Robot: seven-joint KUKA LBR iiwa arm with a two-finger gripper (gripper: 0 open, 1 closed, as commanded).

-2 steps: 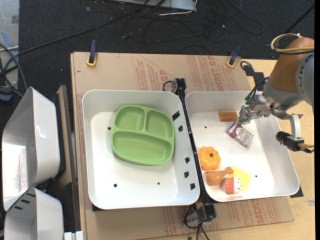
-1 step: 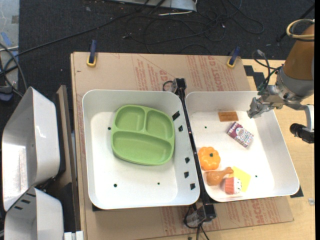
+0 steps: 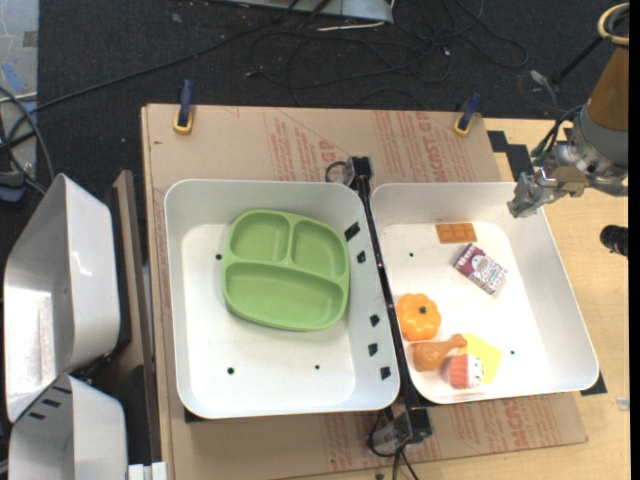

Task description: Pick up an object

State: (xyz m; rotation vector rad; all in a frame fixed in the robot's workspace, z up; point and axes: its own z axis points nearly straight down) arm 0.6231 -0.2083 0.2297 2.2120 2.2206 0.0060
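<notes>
Camera view, left to right: left bin (image 3: pixel 200 368) holds one green divided tray (image 3: pixel 287 269). Right bin (image 3: pixel 560 328) holds five items: one orange pumpkin (image 3: pixel 419 314), one drumstick (image 3: pixel 438 351), one orange cracker (image 3: pixel 456 232), one yellow-pink toy (image 3: pixel 472 365), one maroon packet (image 3: pixel 481 269), print unreadable. Gripper (image 3: pixel 524 198) over right bin's far right corner, grip state cannot tell.

Right bin (image 3: pixel 560 298): far-left corner free; toys (image 3: pixel 445 343) crowd near side.

Single fixed overhead camera, slanted downward, mid-distance; both white bins (image 3: pixel 190 298) mid-frame, floor at top, arm (image 3: pixel 600 128) entering upper right.
</notes>
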